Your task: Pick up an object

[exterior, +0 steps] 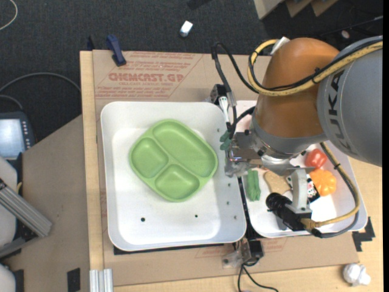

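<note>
My gripper [238,160] hangs below the orange-banded wrist, over the left edge of the right bin [349,215]. It is close to the wall between the two bins. A small green object [252,185] lies in the right bin just below and to the right of the gripper. An orange object [326,182] and a red object [315,159] sit further right, next to a white card [323,208]. A tan object [276,179] peeks out beneath the wrist. The arm hides much of this bin.
The left bin [121,224] holds a light green divided plate [174,159] near its middle. A cardboard sheet [146,75] lies behind the bins. Cables run along the right bin's far edge.
</note>
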Controlling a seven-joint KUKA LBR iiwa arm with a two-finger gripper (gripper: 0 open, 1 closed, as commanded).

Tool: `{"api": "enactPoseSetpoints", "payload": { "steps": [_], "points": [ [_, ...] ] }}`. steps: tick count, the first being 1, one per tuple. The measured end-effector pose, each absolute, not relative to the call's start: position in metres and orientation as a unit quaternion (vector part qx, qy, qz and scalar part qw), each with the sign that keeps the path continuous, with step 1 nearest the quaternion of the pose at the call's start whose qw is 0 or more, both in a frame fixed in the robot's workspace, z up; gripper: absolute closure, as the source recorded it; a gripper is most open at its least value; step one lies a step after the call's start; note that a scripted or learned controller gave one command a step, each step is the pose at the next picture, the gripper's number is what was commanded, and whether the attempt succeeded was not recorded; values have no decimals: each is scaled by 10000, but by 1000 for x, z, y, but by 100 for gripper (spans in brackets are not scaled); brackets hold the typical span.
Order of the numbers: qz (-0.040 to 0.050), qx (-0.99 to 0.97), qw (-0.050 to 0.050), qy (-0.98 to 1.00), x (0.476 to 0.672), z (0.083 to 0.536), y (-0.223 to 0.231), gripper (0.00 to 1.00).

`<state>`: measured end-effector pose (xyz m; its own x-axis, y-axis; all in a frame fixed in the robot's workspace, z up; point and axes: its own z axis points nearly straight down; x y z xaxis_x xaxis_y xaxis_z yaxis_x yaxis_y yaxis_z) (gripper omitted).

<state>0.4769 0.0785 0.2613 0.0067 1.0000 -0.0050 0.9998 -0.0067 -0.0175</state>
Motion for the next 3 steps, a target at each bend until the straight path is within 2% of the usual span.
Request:
{"api": "enactPoseSetpoints", "payload": {
  "steps": [1,2,3],
  "points": [
    [-90,-7068,-61,-7073,481,468,67,100],
    [65,-7055,47,-7087,477,312,120,100],
    [-9,-7078,-8,-7064,480,327,101,100]
  ]
}}
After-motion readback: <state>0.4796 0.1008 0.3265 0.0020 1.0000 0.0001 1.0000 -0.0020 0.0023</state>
